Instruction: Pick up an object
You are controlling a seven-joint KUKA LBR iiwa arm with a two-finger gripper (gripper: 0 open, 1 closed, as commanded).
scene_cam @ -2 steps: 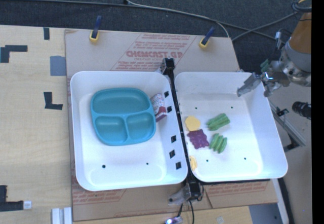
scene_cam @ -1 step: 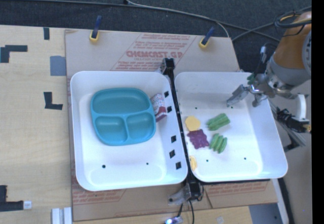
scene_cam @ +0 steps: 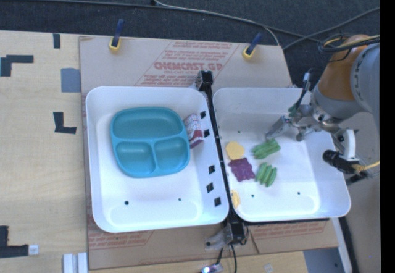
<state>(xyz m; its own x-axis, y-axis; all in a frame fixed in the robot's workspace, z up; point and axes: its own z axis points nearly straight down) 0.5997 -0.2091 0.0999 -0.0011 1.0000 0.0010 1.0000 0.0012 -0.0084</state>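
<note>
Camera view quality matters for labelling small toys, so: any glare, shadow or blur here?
Camera view: overall soft; the right bin floor glares near-white; the blue tray casts a soft shadow below; the gripper looks blurred, and the green pieces beside it lack crisp edges.

Robotics lab, taped bench (scene_cam: 37, 142), clamped cardboard (scene_cam: 185, 62), 2 bins (scene_cam: 99, 204)

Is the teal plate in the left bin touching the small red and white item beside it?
Cannot tell. In the camera view, the teal plate and the red and white item meet edge to edge, but no contact or gap shows plainly.
</note>
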